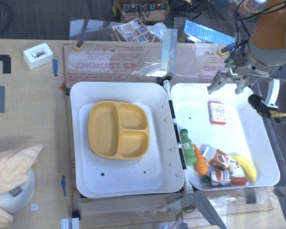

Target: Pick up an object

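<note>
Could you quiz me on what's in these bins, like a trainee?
1. True or false: the yellow divided plate lies in the left bin.
2. Which lies closest to the claw? A banana B red-and-white packet C carrot
3. Fill in: the green bottle lies beside the right bin's ____ wall.

Key: 1 true; 2 B; 3 left.

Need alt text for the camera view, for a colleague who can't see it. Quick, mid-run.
The pincer hangs open over the far edge of the right bin, holding nothing, just beyond a small red-and-white packet. Toy food is heaped in that bin's near corner: banana, carrot, green bottle. The left bin holds a yellow divided plate.
</note>
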Robot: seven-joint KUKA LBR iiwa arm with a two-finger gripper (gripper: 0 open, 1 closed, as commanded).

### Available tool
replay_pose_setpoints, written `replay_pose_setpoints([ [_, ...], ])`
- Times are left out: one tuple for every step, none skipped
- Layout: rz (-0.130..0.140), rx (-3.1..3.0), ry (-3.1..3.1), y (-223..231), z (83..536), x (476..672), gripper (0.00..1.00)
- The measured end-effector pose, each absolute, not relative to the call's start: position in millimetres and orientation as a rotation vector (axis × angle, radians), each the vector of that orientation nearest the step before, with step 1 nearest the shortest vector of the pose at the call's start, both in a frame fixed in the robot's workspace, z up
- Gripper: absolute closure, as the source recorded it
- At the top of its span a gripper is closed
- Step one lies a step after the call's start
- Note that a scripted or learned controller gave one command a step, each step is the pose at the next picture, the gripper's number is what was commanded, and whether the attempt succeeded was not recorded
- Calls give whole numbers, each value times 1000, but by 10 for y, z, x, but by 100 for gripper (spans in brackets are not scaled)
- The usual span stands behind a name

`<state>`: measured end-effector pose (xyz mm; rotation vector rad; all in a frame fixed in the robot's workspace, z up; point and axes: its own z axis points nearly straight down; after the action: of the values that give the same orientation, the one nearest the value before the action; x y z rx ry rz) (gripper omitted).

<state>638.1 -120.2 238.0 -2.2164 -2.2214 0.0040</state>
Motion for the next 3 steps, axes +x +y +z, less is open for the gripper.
replay_pose_setpoints([
  [5, -2321, -2112, -1756, 1255, 6244, 0],
  [-1, -2102, -2335, -1737, 867, 6402, 0],
  [-2, -2105, -2335, -1740, 966, 6404, 100],
])
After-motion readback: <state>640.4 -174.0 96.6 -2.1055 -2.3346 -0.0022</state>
